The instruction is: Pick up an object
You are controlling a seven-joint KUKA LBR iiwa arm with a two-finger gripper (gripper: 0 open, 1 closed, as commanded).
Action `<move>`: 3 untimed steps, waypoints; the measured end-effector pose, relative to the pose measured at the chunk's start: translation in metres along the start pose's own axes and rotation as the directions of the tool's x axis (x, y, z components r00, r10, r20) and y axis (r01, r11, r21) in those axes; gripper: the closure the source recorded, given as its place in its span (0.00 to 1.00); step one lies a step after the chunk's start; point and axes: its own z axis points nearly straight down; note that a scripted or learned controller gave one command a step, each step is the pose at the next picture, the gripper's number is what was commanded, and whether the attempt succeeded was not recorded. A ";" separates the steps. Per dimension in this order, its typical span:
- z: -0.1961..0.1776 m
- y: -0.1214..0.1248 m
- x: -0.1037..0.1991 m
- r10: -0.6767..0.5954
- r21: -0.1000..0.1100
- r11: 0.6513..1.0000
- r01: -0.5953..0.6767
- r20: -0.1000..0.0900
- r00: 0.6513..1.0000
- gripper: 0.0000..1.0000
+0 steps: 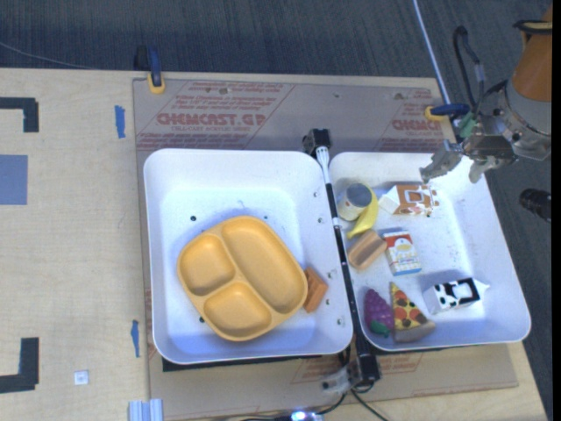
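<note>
My gripper [456,165] hangs open over the back right corner of the right bin [504,261], nothing between its fingers. Just left of and below it lies an orange and white box [414,200]. Further into that bin sit a grey-blue round object [355,196], a yellow banana [365,217], a hot dog bun [366,250], a red and white carton [403,253], purple grapes [379,312], a pizza slice [408,310] and a black and white block [457,295].
The left bin [175,182] holds a yellow divided plate [237,276] with a small brown piece [316,289] at its right edge. A black divider clamp [316,140] stands between the bins at the back. A blue clamp [445,110] sits near the gripper.
</note>
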 end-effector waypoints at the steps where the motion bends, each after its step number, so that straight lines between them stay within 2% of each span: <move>1: 0.130 -0.009 -0.018 0.001 0.003 1.000 -0.001 0.000 1.000 0.00; 2: 0.169 0.003 0.025 0.001 -0.002 1.000 -0.001 0.001 1.000 0.00; 3: 0.159 0.004 0.026 0.001 -0.004 1.000 -0.001 0.001 1.000 1.00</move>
